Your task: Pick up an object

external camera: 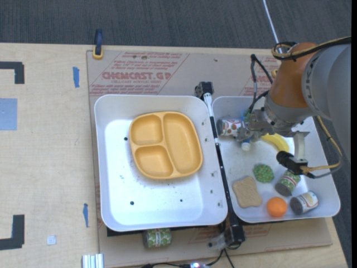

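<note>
The gripper [249,132] hangs low over the far left corner of the right shallow white bin [329,202], but the wrist hides its working end, so I cannot tell how it is set or whether anything is caught in it. Just beside it, toward the divider between the bins, lies a small white can with a red-patterned label [228,128] on its side; a small white-and-blue piece [245,144] sits just below the gripper. My judgement is that the arm is lowered here to try for one of these, since they are the nearest things to it.

Outward from there, a yellow banana [277,142] lies partly under the grey arm with its orange band [290,82]. Nearer the camera the same bin holds a green knobbly ball [263,173], a tan slice of toy bread [246,192], an orange fruit [276,206] and two small cans, one with a green label [287,182] and one with a pale label [304,202]. These lie loosely apart, which should leave room for a grasp from above.

The left shallow white bin [111,205] carries a yellow three-compartment plastic plate [165,144], flat and near its far side. Another green-labelled can [158,238] lies on the table in front of that bin.
</note>
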### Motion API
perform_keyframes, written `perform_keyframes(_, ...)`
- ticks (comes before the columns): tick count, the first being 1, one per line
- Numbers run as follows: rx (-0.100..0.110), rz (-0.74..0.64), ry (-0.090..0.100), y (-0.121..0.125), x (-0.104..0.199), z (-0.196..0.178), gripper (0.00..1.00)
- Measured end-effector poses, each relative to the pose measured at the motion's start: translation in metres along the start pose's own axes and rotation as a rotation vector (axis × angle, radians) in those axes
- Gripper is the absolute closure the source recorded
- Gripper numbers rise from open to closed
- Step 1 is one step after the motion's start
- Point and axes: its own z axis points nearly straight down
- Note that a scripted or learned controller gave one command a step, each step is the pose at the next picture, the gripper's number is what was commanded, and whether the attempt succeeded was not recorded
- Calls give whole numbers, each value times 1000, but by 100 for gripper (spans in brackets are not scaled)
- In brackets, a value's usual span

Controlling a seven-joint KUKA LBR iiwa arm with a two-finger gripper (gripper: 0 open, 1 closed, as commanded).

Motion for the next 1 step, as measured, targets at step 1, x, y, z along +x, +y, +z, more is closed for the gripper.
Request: perform_keyframes(1, 7, 0, 4, 2, 90, -88, 100)
